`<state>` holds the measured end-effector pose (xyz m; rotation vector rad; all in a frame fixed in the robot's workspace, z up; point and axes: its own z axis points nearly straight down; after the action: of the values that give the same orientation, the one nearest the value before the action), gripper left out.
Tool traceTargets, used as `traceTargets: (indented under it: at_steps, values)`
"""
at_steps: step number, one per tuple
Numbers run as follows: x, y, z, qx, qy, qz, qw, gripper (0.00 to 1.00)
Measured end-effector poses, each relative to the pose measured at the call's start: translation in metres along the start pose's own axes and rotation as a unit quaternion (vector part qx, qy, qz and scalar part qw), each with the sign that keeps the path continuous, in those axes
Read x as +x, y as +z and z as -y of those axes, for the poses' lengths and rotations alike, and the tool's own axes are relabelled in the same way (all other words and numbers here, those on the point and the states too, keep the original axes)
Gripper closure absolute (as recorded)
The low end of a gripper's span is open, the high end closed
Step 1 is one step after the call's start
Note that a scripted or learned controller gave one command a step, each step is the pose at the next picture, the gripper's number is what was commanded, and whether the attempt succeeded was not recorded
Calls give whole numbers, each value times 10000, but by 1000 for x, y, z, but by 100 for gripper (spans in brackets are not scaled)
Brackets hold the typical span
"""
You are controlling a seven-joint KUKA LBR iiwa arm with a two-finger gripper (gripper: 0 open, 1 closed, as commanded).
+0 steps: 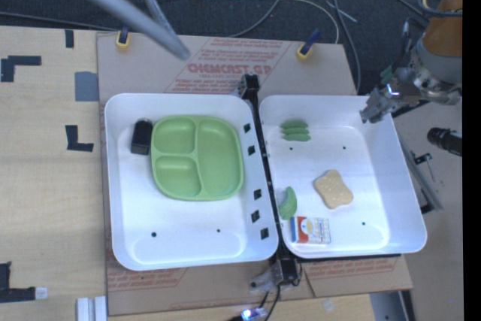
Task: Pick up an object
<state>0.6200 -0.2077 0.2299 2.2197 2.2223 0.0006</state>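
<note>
The right bin holds a green ridged piece near its back left, a tan bread-shaped piece in the middle, a green leaf-like piece by its left wall, and a small white card with red and blue print at the front. My gripper hangs at the right bin's back right corner, over the rim, well apart from all of these. Nothing shows between its fingers.
The left bin carries a green divided plate with a small black block beside its left edge. A black clip divider runs between the bins. Cables lie on the dark floor behind.
</note>
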Motion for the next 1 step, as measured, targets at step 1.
traceTargets:
  at_steps: [1]
  values:
    - [41, 3, 16, 14, -13, -6, 10000, 100]
